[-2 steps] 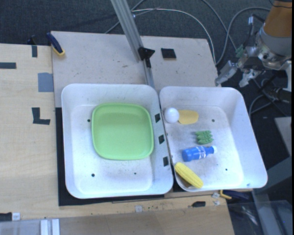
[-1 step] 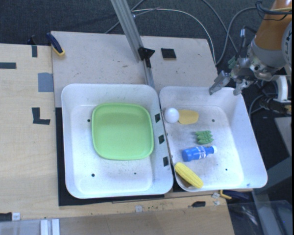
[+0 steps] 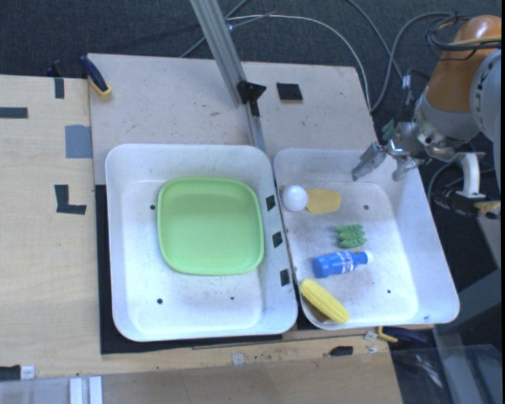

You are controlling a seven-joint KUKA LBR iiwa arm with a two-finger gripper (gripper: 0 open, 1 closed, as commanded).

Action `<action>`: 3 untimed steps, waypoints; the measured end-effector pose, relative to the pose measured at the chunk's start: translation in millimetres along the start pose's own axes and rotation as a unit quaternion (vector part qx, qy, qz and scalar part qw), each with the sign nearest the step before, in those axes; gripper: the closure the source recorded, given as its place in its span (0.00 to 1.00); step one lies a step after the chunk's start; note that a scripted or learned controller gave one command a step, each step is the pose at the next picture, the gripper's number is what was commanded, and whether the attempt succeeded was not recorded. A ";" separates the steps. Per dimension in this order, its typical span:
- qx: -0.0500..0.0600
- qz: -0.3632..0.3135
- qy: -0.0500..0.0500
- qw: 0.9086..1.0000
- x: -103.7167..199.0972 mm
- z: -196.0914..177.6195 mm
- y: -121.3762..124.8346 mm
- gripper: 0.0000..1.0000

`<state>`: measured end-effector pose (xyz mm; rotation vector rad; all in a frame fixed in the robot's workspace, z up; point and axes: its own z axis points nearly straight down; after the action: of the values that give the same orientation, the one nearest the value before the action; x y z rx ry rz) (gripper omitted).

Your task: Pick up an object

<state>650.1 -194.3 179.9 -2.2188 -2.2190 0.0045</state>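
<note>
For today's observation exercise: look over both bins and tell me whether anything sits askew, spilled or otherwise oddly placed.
One thing stands out: the corn cob lies at the right bin's near-left corner, propped up on the rim rather than flat on the floor. The white ball, yellow piece, green item and blue bottle lie inside normally.

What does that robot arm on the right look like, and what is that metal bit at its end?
The arm is thick and rounded, grey with a broad orange band above the wrist. Black cables loop around and behind it. At its tip sits a small silvery gripper with two thin metal fingers, a touch of green at its base.
</note>
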 end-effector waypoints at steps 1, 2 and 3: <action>0.000 0.000 0.000 1.000 -4.9 49.2 -8.4 0.00; -0.002 0.000 0.000 1.000 -4.6 36.8 -7.5 1.00; -0.005 -0.001 -0.001 1.000 3.4 -22.9 -6.5 1.00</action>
<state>643.7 -191.0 202.8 -2.2229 -2.2254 -0.0040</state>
